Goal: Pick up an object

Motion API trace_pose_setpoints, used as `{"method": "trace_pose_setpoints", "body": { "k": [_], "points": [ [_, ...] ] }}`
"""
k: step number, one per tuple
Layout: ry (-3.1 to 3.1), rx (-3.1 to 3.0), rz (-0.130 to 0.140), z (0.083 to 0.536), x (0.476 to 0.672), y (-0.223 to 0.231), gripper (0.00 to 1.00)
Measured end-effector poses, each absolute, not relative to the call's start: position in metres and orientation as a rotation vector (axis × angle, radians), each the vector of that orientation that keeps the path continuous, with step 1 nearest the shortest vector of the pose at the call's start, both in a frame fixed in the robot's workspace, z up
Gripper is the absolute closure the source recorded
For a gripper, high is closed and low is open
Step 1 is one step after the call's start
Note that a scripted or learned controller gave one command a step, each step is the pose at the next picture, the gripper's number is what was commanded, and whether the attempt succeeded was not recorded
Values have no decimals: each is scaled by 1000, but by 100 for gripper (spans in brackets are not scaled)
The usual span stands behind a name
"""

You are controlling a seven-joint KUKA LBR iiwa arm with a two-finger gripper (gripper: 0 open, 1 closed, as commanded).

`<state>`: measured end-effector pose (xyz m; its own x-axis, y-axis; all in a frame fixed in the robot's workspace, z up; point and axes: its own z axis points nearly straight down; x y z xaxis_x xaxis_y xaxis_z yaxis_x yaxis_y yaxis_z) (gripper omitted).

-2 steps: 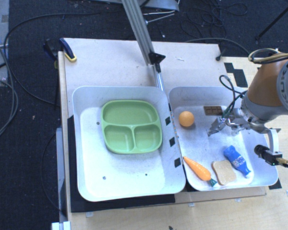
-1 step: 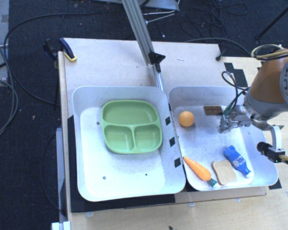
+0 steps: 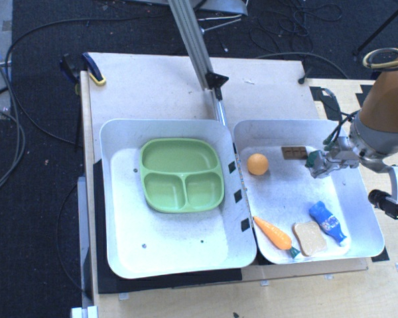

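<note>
The slice of bread (image 3: 310, 238) is lying nearest the camera, at the front edge of the right bin (image 3: 278, 134). Just left of the bread, the carrot (image 3: 273, 233) is lying flat with its long axis running diagonally; its pointed orange tip is aiming toward the back left, and its green stub is sitting beside the bread. Just right of the bread and slightly farther back, a blue packet (image 3: 328, 220) is lying at a slant, its long axis also running from back left to front right. Well behind the bread, an orange ball (image 3: 257, 164) is sitting near the bin's left wall, and a small brown bar (image 3: 293, 153) is lying crosswise to the right of the ball. The gripper (image 3: 316, 164) is hanging just right of the brown bar, over the bin's back right part; whether it is spread or pressed together cannot be told. Far left of the bread, a green divided plate (image 3: 183, 175) is resting in the left bin (image 3: 119, 197).
</note>
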<state>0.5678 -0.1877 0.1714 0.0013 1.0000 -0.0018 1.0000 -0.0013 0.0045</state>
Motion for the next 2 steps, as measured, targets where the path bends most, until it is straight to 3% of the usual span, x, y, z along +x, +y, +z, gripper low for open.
{"method": "trace_pose_setpoints", "body": {
  "k": [2],
  "points": [
    [2220,2217,3,239,568,-193,100]
  ]
}}
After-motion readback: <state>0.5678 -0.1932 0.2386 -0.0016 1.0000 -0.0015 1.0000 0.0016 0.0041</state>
